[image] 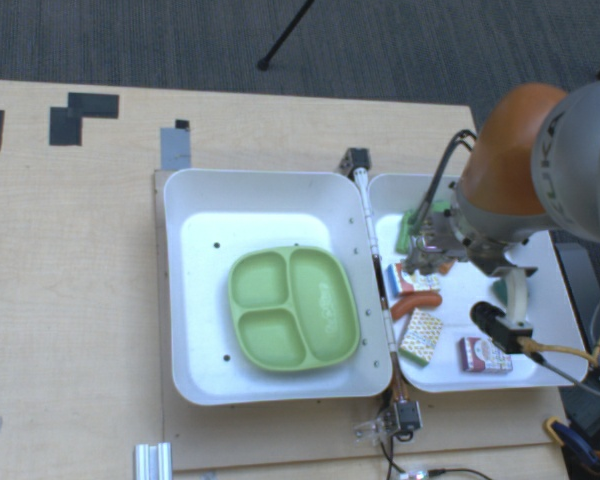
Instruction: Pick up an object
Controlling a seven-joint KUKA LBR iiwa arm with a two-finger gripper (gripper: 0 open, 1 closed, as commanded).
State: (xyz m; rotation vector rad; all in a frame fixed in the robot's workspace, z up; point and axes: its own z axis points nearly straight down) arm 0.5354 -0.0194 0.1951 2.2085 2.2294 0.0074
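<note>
Grey arm (580,158) reaches from right | pincer (425,258) low over right bin (540,378) | finger spread unclear

Orange sausage (416,303): lies flat near the right bin's left wall, tilted slightly, beside a red-and-blue item.
Patterned packet (421,337): cream with green and orange print, flat, just below the sausage.
Maroon box (484,356): lies flat near the front edge.
Green item (417,225): near the back, partly hidden.
</note>
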